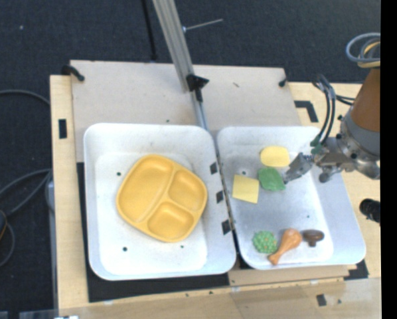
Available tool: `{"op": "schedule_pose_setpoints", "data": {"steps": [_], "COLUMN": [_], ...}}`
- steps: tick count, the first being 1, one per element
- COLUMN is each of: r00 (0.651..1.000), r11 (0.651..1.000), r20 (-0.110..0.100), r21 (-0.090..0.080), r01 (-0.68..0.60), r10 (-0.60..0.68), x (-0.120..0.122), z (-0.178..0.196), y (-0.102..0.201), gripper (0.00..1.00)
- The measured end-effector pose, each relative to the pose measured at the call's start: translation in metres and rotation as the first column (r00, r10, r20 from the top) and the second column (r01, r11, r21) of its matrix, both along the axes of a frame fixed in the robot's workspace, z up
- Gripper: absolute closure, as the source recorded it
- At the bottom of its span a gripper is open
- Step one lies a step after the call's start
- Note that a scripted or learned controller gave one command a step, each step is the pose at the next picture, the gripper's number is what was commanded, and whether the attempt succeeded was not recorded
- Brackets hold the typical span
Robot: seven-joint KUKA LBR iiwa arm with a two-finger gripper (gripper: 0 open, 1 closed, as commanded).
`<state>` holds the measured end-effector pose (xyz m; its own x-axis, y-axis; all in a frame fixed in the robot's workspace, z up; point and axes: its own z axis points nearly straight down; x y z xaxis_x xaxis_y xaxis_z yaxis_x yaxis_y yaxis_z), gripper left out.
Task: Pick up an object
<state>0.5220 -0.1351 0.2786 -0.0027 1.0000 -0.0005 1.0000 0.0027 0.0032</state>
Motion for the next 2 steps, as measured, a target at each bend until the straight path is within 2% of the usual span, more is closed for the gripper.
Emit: {"op": "schedule_pose_setpoints", "data": {"steps": [1, 2], "r00": [1.000, 1.000], "r11": [1.000, 1.000], "r20": [0.000, -0.007], "r21": [0.000, 0.000], "r01": [0.002, 0.003], "r10": [-0.002, -0.003], "x": [0.000, -0.001], "z": [0.000, -0.062], "y": [0.000, -0.004], "gripper": [0.00, 0.00]}}
